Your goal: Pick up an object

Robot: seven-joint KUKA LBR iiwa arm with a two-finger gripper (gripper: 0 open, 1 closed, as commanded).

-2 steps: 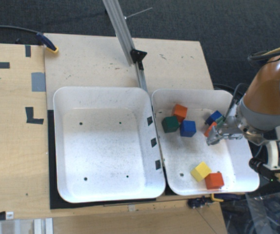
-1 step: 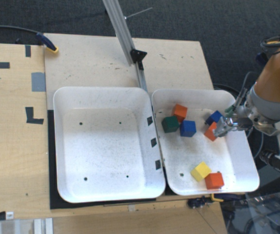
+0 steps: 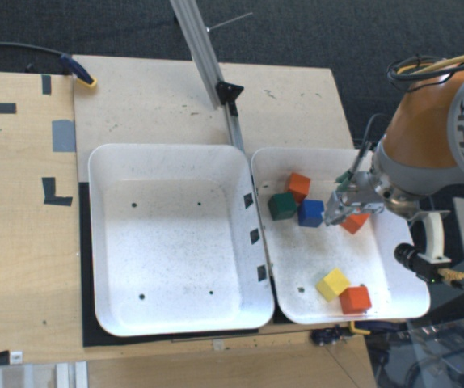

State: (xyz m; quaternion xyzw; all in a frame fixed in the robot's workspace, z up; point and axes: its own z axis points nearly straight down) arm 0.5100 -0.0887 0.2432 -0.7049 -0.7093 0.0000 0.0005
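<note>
Camera view: grey two-finger gripper (image 3: 343,213) low in the right shallow white bin (image 3: 381,297), just beside a small orange-red cube (image 3: 353,223) and a blue cube (image 3: 311,212); how far open, cannot tell, nothing visibly held. Probably light, stiff, smooth-sided; best pinched across two flat faces. Nearby: green cube (image 3: 281,207), orange cube (image 3: 298,185). Further down: yellow cube (image 3: 332,284), red cube (image 3: 355,299). Left white bin (image 3: 103,241) on a pale wooden bench (image 3: 22,241); dark carpet beyond.

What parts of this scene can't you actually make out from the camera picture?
- Gripper: too small and blurred in the camera view to judge its grasp.
- Orange-red block beside it: partly covered by the gripper; contact unclear.
- Right bin: its far right side is hidden under the arm.
- Arm: cut off by the right edge.
</note>
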